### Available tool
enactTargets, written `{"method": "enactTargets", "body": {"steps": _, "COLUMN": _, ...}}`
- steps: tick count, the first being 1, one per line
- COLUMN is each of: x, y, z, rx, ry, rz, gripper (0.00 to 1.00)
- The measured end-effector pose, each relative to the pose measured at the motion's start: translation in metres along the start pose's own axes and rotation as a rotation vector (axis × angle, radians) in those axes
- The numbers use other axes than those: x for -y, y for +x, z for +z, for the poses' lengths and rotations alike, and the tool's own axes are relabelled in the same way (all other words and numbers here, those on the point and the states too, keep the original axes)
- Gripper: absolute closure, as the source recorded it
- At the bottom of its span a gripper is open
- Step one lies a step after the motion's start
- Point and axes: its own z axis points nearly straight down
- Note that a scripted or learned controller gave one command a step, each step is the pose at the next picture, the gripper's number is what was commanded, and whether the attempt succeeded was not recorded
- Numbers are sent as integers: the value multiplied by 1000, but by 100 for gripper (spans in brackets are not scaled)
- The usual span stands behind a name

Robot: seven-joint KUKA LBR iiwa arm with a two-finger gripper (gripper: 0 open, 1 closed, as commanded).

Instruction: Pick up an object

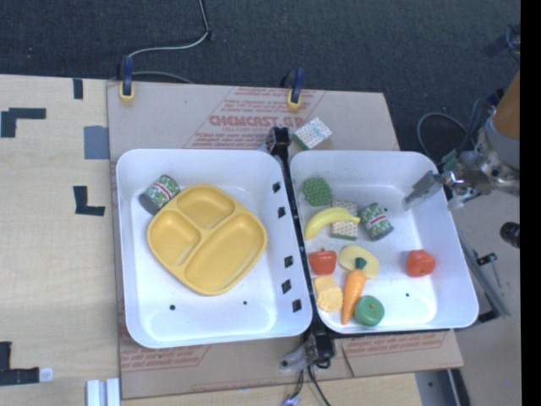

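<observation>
From my station I see the end effector (423, 190) hanging at the right rim of the right bin (448, 227), reaching in from the arm's side of the worktop (51, 227). I can make out a slim grey finger angled down toward the bin floor, but whether it stands wide or narrow I cannot tell; nothing sits in it.

The pickable things are clustered in that right bin: a green round piece (317, 190) at the back, a banana (330, 221) just in front of it, a small patterned can (375, 221) beside the banana, a red tomato-like piece (322, 262), a carrot (352, 290) lying against a green ball (368, 311), and a red piece (420, 263) alone near the right wall.

That lone red piece looks the easiest target to me, since it has free space around it and lies nearest the arm.

The left bin (135, 294) holds a yellow divided plate (207, 239) and another can (159, 193), well apart from the arm's reach for now.
</observation>
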Motion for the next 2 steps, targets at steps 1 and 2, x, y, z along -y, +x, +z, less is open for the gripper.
{"method": "enactTargets", "body": {"steps": 1, "x": -14, "y": 39, "z": 142, "rx": 0, "ry": -4, "rz": 0, "gripper": 0}}
{"method": "enactTargets", "body": {"steps": 2, "x": 23, "y": 72, "z": 159, "rx": 4, "ry": -8, "rz": 1, "gripper": 0}}
